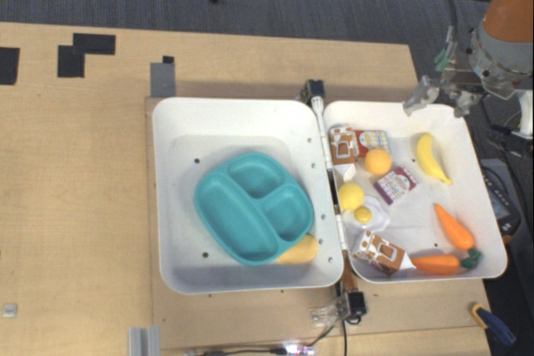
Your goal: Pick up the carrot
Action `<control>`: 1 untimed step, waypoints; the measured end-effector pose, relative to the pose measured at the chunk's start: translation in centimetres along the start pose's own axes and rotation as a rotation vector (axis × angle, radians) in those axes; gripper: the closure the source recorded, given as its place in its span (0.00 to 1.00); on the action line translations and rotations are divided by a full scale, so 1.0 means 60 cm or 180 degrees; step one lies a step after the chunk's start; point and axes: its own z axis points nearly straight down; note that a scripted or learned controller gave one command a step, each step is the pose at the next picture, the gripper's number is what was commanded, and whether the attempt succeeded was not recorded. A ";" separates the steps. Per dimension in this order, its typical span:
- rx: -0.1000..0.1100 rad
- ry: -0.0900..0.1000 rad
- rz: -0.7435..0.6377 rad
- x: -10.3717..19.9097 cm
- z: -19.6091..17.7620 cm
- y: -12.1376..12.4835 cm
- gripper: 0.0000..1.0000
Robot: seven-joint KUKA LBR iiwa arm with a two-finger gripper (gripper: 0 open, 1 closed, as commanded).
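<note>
We log two carrots in the right bin (488, 179): one carrot (455, 227) lies slanted by the right wall, a second carrot (442, 263) flat along the near wall, their green ends close together. A banana (432, 157) lies farther back. The claw (440, 92) hangs over the bin's far rim, well apart from both carrots. We cannot tell how wide it stands. A teal divided plate (253, 207) sits in the left bin (167, 179).
</note>
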 end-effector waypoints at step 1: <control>-0.0001 -0.0001 -0.0847 -0.056 0.145 -0.079 0.00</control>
